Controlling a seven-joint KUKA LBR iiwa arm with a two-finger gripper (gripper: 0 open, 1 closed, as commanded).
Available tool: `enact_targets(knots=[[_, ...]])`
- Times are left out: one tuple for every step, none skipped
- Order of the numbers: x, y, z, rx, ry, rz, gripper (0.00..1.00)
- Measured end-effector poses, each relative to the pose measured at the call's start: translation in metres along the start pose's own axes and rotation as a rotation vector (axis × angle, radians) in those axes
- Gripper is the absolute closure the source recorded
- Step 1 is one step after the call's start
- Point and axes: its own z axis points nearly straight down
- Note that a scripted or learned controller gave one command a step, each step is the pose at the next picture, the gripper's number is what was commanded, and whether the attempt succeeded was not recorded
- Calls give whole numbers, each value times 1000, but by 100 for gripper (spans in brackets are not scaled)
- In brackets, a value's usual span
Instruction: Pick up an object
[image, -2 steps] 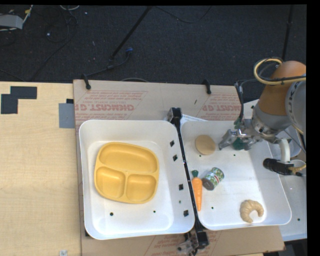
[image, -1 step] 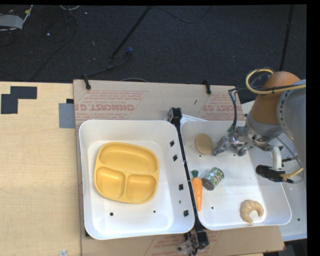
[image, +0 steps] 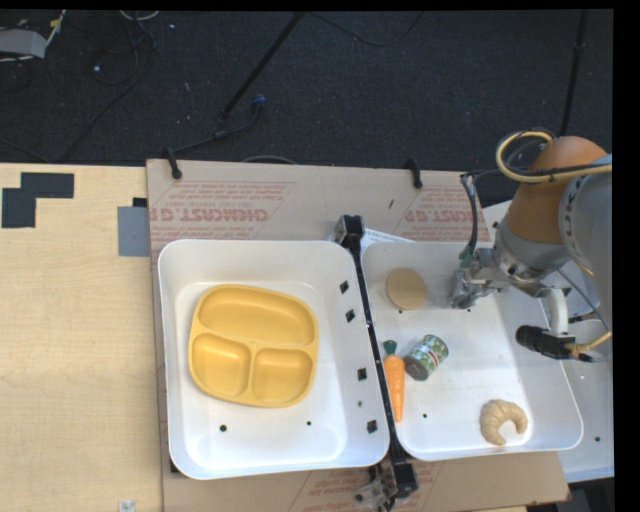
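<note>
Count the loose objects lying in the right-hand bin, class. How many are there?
4: a tan round disc near the back, a small can mid-bin, a carrot along the left wall, a croissant at the front. None seems hidden.

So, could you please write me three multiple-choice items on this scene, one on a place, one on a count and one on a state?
1. Where does the yellow tray lie?
A. left bin
B. right bin
C. on the cardboard

2. How many loose objects lie in the right bin?
A. two
B. four
C. six

3. How does the small can lie?
A. upright
B. on its side
C. inside the tray

Answers:
1 A, it sits in the left bin.
2 B: round cookie, can, carrot, croissant.
3 B, its label side faces up.
</note>
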Motion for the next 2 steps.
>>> enact_targets(knots=[[0, -5, -62, -6, -1, 4, 100], [0, -8, -105, -5, -1, 2, 100]])
